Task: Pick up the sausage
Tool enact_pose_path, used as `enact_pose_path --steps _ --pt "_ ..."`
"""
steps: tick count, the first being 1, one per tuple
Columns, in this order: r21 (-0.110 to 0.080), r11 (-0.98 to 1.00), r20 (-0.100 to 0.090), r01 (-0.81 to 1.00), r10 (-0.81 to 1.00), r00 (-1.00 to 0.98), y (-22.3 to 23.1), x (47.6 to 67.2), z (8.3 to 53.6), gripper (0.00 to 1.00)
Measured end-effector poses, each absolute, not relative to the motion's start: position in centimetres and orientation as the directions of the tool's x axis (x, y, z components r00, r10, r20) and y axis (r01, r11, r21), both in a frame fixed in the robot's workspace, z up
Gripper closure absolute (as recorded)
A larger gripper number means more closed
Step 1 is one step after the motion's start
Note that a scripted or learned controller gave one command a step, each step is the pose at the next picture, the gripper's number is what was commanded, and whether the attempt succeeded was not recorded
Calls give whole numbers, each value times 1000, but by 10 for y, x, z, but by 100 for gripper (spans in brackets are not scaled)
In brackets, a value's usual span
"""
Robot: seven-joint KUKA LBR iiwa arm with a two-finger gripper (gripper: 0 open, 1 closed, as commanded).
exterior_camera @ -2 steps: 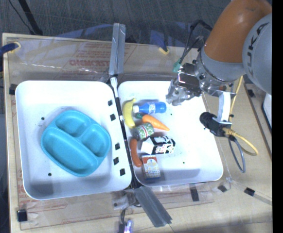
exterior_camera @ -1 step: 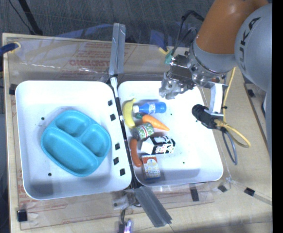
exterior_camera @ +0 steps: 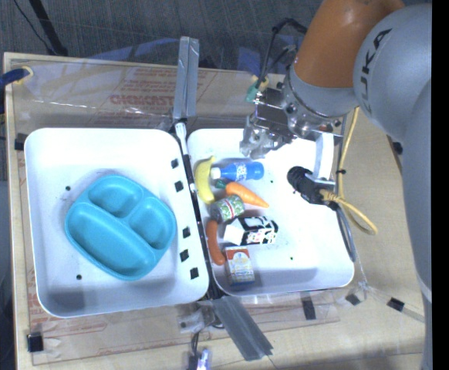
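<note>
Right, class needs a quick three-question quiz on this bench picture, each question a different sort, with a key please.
1. True or false: the sausage lies in the bin nearer the arm.
2. Multiple choice: what sits in the other bin? A) a blue divided tray B) a carrot C) a bottle
3. Fill in: the gripper hovers near the far edge of the right bin, close to the blue ____.

Key: 1 true; 2 A; 3 bottle
</note>
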State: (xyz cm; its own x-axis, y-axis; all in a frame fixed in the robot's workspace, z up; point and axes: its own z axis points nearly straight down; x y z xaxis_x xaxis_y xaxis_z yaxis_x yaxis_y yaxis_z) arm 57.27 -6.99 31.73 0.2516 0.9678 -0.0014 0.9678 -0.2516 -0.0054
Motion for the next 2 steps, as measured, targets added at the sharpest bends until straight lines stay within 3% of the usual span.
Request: enact_pose_path --steps 1,2 --pt "-7 -304 -1 953 953 304 -157 571 269 100" --pt "-1 -307 0 952 952 307 -112 562 324 100"
